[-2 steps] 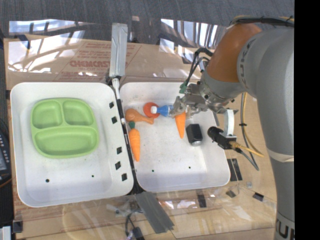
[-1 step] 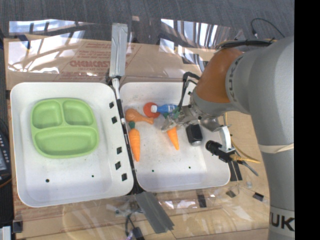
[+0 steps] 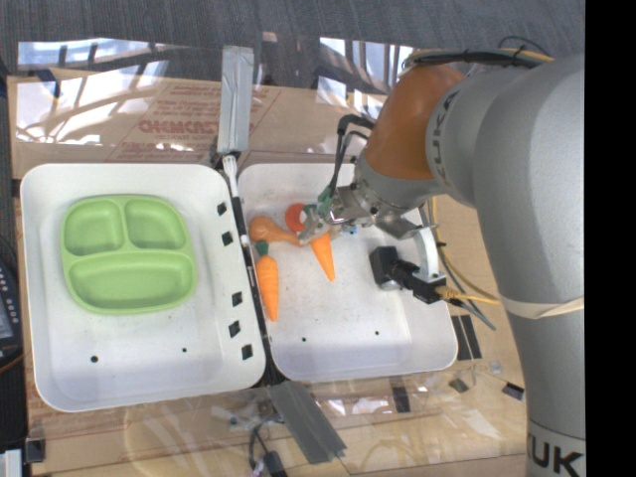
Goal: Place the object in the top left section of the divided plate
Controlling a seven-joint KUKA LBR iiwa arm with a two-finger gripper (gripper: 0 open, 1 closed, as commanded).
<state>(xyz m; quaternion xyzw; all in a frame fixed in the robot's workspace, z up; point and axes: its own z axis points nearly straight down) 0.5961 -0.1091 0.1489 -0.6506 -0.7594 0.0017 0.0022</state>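
**Pincer down among the vegetables, plate bare in the other bin**

Starting at the left: the left bin (image 3: 40, 266) sits on the surface, and in its upper half lies the green divided plate (image 3: 127, 254), flat, with two small sections across the top and one wide one below. The top left section (image 3: 94, 229) has nothing in it.

Across the divide now, into the right bin (image 3: 338, 351). Hard against its left wall lies a long carrot (image 3: 268, 288), thick end up, tip pointing toward the near edge. Just above it there is a tan-orange piece (image 3: 265, 230), touching or nearly touching the carrot's top; what it is I can't make out. Beside that, a little further back, sits a round red thing (image 3: 295, 214).

And here is the action: the pincer (image 3: 320, 223) is low in the bin, right by the red thing, and directly beneath it is the short carrot (image 3: 324, 255), thick end up at the pincer, tip slanting down toward the bin floor. Open or closed on that carrot? I cannot tell from here; the wrist crowds the spot. So the short carrot is in the right bin, well apart from the plate.

The grey arm (image 3: 497, 157) sweeps in from the right, its orange band bent over the bin's back corner.
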